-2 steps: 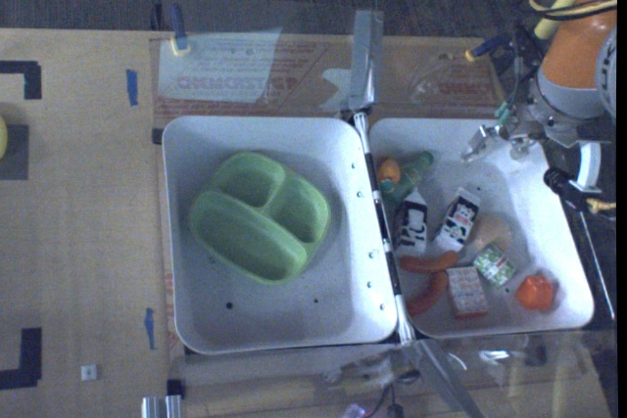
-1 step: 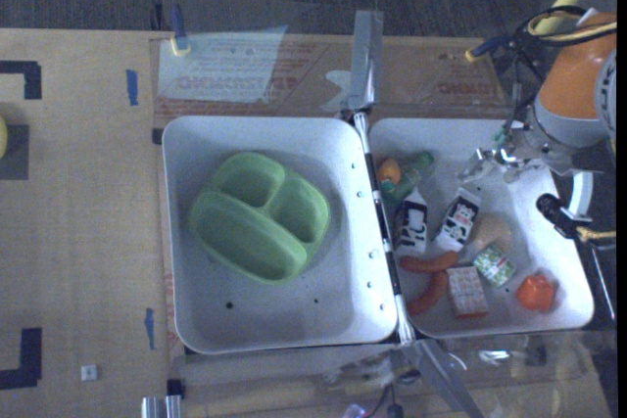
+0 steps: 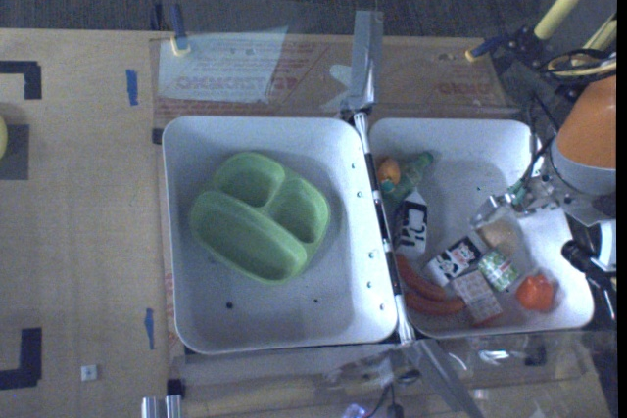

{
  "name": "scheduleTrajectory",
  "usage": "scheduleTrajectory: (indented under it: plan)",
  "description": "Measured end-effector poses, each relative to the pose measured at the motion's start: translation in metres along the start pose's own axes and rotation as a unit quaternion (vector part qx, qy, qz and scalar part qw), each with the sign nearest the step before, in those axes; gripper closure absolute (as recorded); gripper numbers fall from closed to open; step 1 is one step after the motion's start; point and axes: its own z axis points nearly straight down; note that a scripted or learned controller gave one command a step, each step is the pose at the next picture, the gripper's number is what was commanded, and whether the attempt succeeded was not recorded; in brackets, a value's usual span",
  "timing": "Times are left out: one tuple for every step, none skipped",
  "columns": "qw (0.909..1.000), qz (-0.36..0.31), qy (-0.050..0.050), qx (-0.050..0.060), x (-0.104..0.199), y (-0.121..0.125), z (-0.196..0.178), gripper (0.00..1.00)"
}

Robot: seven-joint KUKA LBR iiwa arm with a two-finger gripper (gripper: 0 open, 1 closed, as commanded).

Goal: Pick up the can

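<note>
Two shallow white bins sit side by side on a pale wooden bench (image 3: 78,240), divided by a metal rail. Beyond the bench runs dark carpet, with a yellow pole slanting in at the upper right.

Filling much of the left bin (image 3: 196,308) is a green divided tray (image 3: 260,215), lying flat with three compartments.

From the right the grey arm (image 3: 593,137), orange band showing, reaches over the right bin (image 3: 460,147). Its gripper (image 3: 517,201) hangs above that bin's right-middle, just over the clutter; whether it is spread or closed cannot be told at this size, and nothing can be seen held in it.

Below it lies a small heap: a black-and-white can (image 3: 412,226) on its side against the dividing wall, near the bin's left edge and well apart from the gripper. Beside it are a cow-patterned carton (image 3: 454,261), a red sausage-shaped toy (image 3: 428,294) along the front, a pinkish block (image 3: 477,294), a small green packet (image 3: 498,271), a beige lump (image 3: 500,235) and an orange-red round toy (image 3: 537,292). A green bottle with an orange piece (image 3: 404,171) rests nearer the back.
</note>
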Motion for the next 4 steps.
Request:
scheduleTrajectory:
  plan:
    - [0.9977, 0.068, 0.002, 0.002, -0.013, 0.070, 0.002, 0.00]
    - [0.9917, 0.129, 0.007, 0.008, -0.015, 0.092, 0.002, 0.00]
    - [0.9924, 0.123, 0.004, 0.011, -0.013, 0.097, 0.001, 0.00]
    - [0.9763, 0.217, -0.004, 0.006, 0.020, 0.087, 0.005, 0.00]
